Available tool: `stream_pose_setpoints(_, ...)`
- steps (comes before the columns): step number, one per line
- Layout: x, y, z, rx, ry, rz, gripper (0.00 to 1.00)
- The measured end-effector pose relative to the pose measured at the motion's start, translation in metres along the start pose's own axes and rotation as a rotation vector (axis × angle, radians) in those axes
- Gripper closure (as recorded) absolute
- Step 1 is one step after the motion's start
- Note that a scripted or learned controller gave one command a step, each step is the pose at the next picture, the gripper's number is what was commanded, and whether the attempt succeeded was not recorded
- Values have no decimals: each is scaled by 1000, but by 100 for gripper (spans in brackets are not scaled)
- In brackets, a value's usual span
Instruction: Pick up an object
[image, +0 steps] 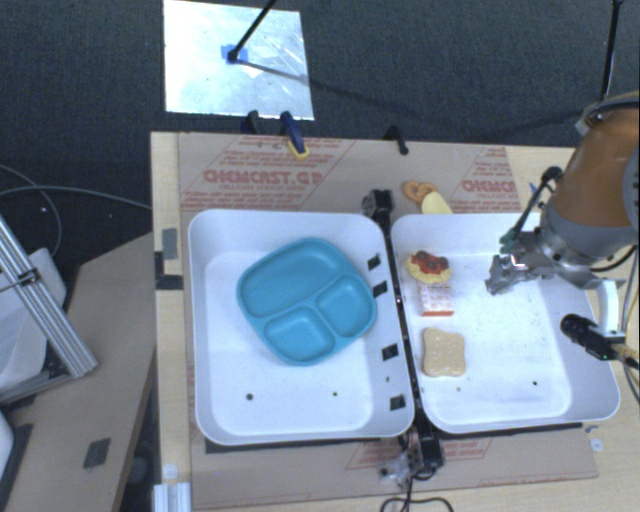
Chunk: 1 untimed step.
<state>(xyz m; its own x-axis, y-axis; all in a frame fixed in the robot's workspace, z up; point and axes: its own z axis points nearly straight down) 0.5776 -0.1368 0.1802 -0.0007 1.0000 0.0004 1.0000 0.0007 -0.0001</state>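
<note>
Seemingly nothing is lifted yet: the claw (503, 272), its state impossible to tell, hovers over the right bin (560, 400), well apart from the pizza (428, 266), card (436, 299) and toast (443, 352).

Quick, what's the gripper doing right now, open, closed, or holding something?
Gripper: above the right bin, nothing visibly held; open or closed cannot be told.

Dark grey carpet (80, 90) covers the floor. A shiny silver sheet (240, 60) lies at eleven o'clock. An aluminium frame (35, 300) stands at nine.
</note>
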Motion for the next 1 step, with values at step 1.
stream_pose_setpoints(1,76,-38,-28,0,2,-7,100)
